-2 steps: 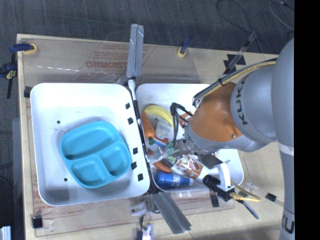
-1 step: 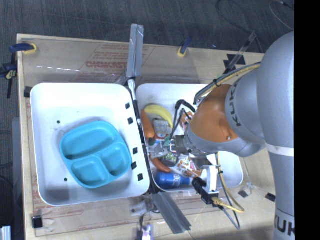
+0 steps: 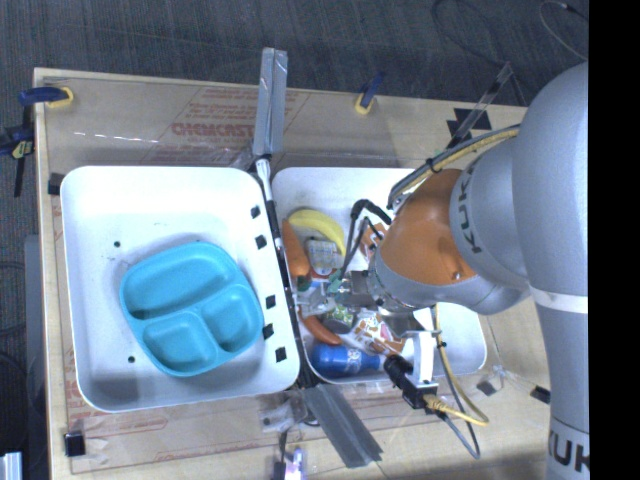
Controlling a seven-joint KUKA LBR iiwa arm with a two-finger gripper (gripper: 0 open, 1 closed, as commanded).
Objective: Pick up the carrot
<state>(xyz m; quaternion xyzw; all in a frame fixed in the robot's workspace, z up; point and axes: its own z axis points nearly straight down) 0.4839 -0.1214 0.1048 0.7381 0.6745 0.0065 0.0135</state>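
Several items crowd the carrot [image 3: 296, 252]: banana [image 3: 318, 225], blue can [image 3: 342, 360]; tool grip unclear.

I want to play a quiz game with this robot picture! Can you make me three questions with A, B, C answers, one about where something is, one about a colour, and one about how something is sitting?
1. Where is the carrot?
A. In the right bin, near its left wall
B. On the blue tray
C. On the floor

2. What colour is the divided tray in the left bin?
A. Red
B. Blue
C. Green

3. How is the arm placed?
A. Over the left bin
B. Far off the bench
C. Reaching over the right bin

Answers:
1. A, the orange carrot lies beside the banana along the right bin's left wall.
2. B, the tray with three compartments is light blue.
3. C, the arm's orange band hangs above the right bin's pile of things.
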